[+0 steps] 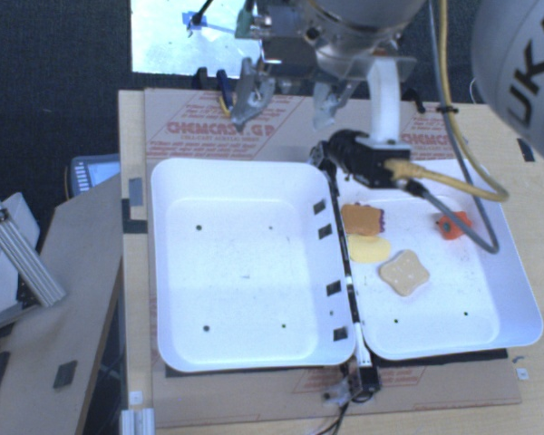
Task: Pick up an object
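Observation:
My gripper (290,102) hangs high over the back edge of the bench, behind the two bins, its fingers (250,101) spread wide apart with nothing between them. It is open. In the right bin (490,320) lie a tan toast slice (404,273), a flat yellow piece (370,250), an orange block with a purple edge (363,218) and a small orange-red object (452,226). All of them lie below and to the right of the gripper, well apart from it.
The left bin (245,261) sits beside the right one, with black clips (328,233) along the shared rim. A black fitting (358,157) and a yellow cable (453,184) hang over the right bin's back corner. Cardboard (199,125) lines the bench.

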Controlling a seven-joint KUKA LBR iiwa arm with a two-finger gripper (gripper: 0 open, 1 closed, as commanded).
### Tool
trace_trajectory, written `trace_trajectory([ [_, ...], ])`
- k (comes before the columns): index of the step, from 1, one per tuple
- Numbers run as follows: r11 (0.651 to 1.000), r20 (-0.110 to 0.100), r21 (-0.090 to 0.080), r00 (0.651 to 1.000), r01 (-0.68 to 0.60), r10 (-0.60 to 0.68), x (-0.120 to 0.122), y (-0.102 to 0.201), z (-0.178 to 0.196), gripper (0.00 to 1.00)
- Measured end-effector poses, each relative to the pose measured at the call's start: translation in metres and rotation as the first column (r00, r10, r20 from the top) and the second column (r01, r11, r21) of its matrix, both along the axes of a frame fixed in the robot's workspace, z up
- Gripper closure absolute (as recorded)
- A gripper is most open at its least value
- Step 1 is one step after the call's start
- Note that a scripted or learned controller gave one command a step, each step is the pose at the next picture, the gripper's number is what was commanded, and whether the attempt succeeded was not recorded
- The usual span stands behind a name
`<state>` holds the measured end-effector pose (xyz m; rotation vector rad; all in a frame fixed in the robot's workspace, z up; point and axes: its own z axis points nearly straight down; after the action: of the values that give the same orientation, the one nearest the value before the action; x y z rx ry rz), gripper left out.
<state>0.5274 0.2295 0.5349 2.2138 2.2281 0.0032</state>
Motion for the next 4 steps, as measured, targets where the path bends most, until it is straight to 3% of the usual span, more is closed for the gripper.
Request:
trace_trajectory([
  [4,1.000,0.000,0.000,1.000,0.000,0.000,0.0000,0.0000,0.0000,0.00],
])
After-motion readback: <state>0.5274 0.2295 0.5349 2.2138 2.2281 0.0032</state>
